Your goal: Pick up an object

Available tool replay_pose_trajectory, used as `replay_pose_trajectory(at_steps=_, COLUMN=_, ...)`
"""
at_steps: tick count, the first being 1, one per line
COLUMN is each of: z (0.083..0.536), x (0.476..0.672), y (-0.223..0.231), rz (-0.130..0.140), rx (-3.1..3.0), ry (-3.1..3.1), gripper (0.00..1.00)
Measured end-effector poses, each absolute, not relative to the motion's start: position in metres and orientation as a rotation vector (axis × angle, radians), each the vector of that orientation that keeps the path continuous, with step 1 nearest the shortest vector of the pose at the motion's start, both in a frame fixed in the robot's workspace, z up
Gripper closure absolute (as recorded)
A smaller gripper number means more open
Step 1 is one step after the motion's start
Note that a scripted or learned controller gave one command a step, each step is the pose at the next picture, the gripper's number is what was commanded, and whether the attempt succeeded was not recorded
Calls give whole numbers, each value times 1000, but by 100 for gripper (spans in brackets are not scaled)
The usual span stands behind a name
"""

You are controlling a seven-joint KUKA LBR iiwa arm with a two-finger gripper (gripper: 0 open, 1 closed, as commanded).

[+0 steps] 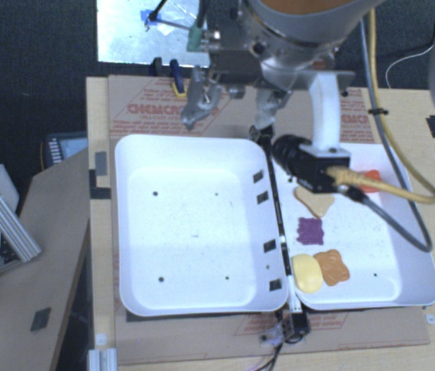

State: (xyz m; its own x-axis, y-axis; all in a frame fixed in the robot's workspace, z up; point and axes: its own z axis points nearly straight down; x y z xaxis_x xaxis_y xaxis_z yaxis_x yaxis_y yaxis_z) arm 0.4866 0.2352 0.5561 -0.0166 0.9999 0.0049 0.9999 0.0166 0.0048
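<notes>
My gripper hangs above the far rim of the left bin, near the divide between the two bins. It is open: its fingers stand wide apart with nothing between them. The right bin holds several small objects: a tan flat piece, a purple piece, a yellow rounded one and an orange-brown one beside it. An orange-red object lies at the far side, partly hidden by a cable. All of them lie to the right of and nearer than the gripper.
A black cylindrical unit on a white bracket, with a yellow cable, hangs over the right bin's far left part. Brown cardboard lies under the bins. An aluminium rail stands at left.
</notes>
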Motion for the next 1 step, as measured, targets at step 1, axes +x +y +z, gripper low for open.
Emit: replay_pose_trajectory(at_steps=1, z=556, x=487, y=235, rz=-11, rx=-2203, ry=-2240, gripper=0)
